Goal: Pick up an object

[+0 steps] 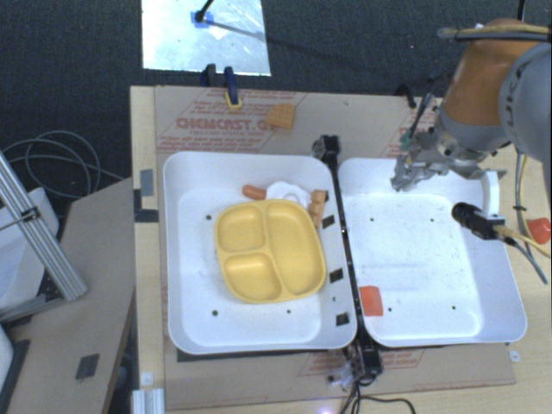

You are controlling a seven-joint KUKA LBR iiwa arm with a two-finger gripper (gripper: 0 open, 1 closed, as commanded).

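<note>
My gripper (404, 182) hangs over the far left part of the right bin (483, 317), low near its floor, with no object seen at its tip. An orange-red block (370, 300) lies in the right bin's near left corner, well away from the gripper. The left bin (185, 231) holds a yellow divided plate (268, 252). Behind the plate lie a small orange sausage-shaped piece (254, 192), a white piece (288, 193) and a tan cork-like piece (318, 205).
A tan square piece (280, 116) lies on the board behind the bins, near a blue and yellow clamp (230, 86). A black divider strip (338, 231) runs between the bins. A small orange item (539, 228) sits outside the right bin's right wall.
</note>
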